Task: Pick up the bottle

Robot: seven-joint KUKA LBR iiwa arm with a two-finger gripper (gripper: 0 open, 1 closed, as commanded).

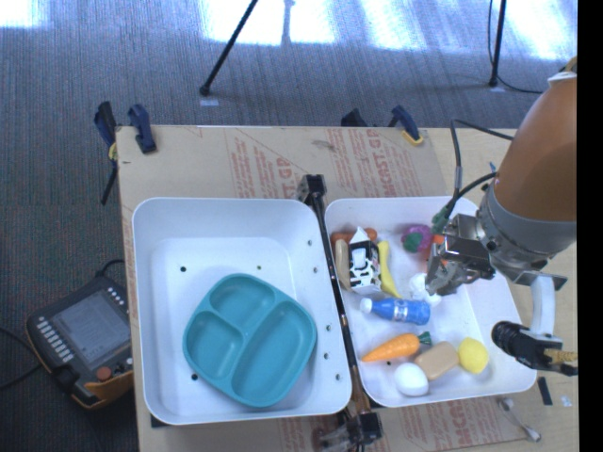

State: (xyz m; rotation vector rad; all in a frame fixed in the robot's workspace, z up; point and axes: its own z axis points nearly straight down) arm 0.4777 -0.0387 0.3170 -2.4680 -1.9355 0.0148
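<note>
The bottle [396, 309] is blue with a white band and a white cap. It lies on its side in the middle of the right bin [490, 370], cap pointing left. My gripper [443, 285] hangs over the right bin, just above and to the right of the bottle's base end. Nothing shows as held in it. The grey arm with its orange band comes in from the right edge.
Around the bottle lie a cow-patterned carton [362, 262], a banana [384, 271], a carrot [392, 348], an egg [411, 379], a tan block [437, 360], a lemon [473, 355] and a purple-green item [414, 238]. The left bin [160, 224] holds a teal divided plate [250, 339].
</note>
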